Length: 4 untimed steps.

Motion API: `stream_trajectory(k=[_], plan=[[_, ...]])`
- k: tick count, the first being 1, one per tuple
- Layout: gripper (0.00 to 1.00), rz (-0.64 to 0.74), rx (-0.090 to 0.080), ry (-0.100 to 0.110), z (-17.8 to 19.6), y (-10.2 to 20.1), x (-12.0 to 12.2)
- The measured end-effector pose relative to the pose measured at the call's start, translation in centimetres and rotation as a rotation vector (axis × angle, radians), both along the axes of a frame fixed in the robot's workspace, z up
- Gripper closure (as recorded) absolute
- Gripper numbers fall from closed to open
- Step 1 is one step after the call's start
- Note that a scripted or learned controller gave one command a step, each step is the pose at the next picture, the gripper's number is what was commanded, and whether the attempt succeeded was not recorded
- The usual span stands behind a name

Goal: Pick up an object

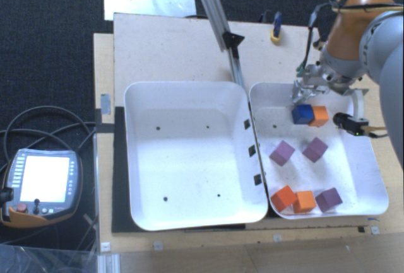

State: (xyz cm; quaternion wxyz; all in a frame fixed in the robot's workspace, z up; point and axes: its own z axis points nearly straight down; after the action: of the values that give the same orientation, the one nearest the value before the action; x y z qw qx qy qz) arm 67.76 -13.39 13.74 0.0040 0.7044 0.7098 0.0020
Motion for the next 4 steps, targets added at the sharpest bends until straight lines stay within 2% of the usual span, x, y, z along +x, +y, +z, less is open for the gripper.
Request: stream_trajectory(k=[2, 3, 4], plan=[[1.0, -0.003, 0.001, 0.0, 10.8, 0.4, -0.4], [1.0, 0.002, 0.004, 0.006, 11.7, 5.7, -1.3], [1.0, 0.002, 0.004, 0.008, 10.5, 10.3, -2.0]])
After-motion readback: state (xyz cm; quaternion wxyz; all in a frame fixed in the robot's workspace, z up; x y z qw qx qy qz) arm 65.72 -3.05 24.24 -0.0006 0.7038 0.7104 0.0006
